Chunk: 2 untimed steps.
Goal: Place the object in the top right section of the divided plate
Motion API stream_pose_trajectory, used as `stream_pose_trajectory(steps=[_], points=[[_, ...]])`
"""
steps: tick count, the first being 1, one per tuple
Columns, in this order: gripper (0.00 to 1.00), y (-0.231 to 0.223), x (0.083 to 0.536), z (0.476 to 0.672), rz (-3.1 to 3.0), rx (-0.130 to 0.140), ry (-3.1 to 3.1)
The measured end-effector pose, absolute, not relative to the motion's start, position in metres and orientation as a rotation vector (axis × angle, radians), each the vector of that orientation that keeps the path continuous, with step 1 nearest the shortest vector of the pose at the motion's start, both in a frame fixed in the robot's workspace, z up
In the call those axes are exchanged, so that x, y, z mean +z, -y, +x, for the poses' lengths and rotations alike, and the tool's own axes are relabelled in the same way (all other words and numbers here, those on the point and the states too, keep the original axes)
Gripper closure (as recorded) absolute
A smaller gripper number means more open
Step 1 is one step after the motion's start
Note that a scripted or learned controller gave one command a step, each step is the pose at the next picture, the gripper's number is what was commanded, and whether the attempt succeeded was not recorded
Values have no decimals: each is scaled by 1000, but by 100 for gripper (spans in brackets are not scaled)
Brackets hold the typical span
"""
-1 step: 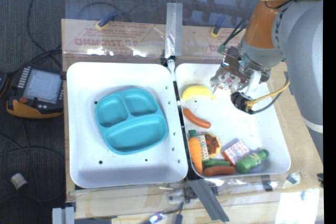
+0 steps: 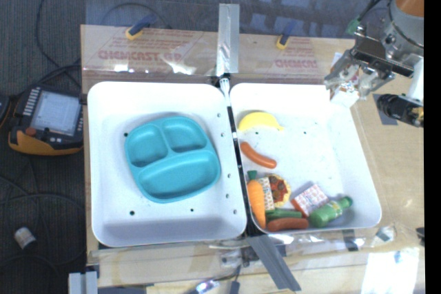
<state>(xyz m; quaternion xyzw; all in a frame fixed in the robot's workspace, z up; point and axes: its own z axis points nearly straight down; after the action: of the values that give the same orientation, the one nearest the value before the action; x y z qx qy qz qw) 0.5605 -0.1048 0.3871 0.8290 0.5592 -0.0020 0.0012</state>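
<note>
A: Step in hand? Looks like nothing is picked yet. The gripper (image 2: pixel 346 85) hangs over the far right corner of the right bin (image 2: pixel 337 148), above the rim, with nothing visible between its fingers. Jaw state: can't tell from this angle, too much bracket and cable in the way.

B: Agreed. The divided plate (image 2: pixel 172 156) sits alone in the left bin (image 2: pixel 110 210), teal, all three sections bare. Its two small sections lie on the far side; the target is the far right one, nearest the wall between the bins.

A: Which object? The task doesn't name it. Candidates are all in the right bin: banana (image 2: pixel 259 122) at far left, sausage (image 2: pixel 260 158) just nearer, then the near cluster of carrot (image 2: pixel 255 200), a printed packet (image 2: pixel 277 191), a red and white box (image 2: pixel 311 197), a green bottle (image 2: pixel 329 211).

B: Banana and sausage stand free, apart from the heap. My judgement: easiest picks.

A: Axes. Banana runs left to right, curve bulging to the far side, tip to the right. Sausage slants from far left to near right. Carrot runs far to near along the bin wall.

B: Next move, then: travel left and down over one of them, jaws set across its long axis, then lift and cross the dividing wall to the plate.
</note>
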Motion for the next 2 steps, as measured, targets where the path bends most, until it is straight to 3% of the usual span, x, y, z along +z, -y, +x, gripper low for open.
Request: stream_pose_trajectory(steps=[1,2], points=[[100,0,191,545,2372,-4,-2064],[100,-70,182,539,2396,-9,-2038]])
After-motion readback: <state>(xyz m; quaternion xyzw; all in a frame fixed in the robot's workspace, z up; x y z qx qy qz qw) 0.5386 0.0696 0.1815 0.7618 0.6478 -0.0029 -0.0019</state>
